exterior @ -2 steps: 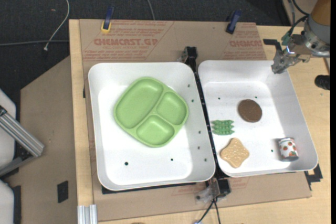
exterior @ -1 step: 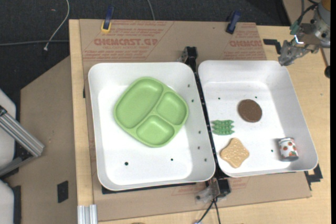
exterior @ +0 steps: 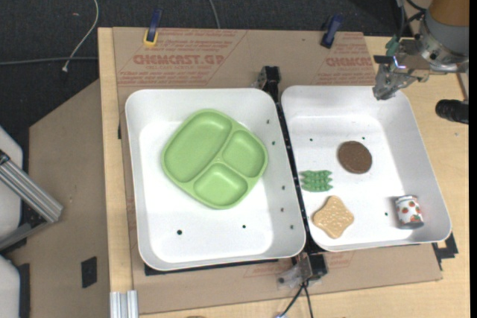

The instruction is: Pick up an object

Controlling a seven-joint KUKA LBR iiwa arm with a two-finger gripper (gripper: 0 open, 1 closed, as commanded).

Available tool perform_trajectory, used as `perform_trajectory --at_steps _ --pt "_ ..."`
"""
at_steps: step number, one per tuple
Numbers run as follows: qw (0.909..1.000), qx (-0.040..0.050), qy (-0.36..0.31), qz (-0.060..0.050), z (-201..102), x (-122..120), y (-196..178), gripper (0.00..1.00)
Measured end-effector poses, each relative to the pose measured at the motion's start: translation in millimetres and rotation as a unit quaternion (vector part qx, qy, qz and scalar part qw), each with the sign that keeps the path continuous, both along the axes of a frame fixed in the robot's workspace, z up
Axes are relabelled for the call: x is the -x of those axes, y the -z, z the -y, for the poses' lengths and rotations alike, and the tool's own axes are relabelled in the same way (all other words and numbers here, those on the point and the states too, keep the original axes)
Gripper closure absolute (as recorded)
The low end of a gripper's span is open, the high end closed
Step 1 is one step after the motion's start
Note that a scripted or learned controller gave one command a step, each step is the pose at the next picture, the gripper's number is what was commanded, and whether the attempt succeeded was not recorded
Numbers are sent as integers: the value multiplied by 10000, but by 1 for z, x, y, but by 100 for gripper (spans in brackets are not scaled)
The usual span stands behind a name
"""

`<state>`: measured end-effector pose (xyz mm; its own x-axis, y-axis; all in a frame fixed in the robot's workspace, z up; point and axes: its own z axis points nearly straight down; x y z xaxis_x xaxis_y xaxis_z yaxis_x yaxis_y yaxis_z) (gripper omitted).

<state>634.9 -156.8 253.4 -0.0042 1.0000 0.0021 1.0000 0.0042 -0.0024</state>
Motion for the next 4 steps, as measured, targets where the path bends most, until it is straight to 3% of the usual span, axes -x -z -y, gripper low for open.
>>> perform_trajectory --at_steps 2,4 --pt "10000 -6 -8 1 -103 23 9 100" --pt "10000 2 -9 15 -208 12 25 100"
